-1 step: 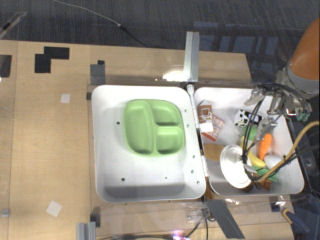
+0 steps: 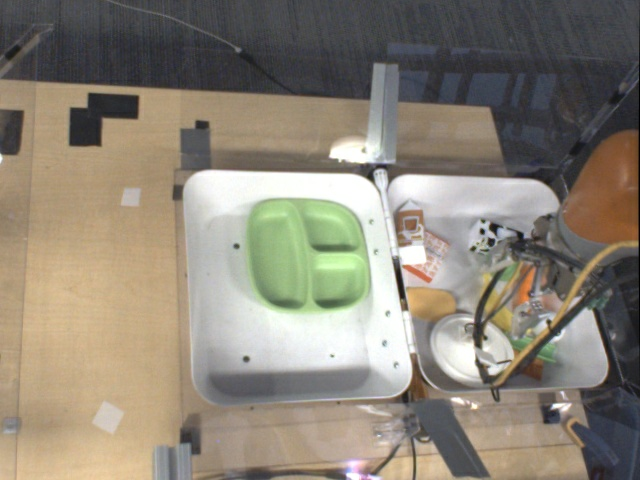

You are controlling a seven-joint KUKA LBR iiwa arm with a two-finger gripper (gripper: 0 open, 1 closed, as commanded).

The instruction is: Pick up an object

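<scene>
Two bins [image 2: 200, 298] on desk; end effector [image 2: 525, 303] low over right-bin clutter, grip state unreadable. Reach step; next needed clean closure on one item.

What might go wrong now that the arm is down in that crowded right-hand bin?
Two things, I'd guess. The right bin is packed: a small carton, a white bowl, a black-and-white toy and other bits lie close together, so the tool could nudge neighbours or catch two at once. Also, loose cables hang around the tool and could snag an object or block the camera's sight of it.
</scene>
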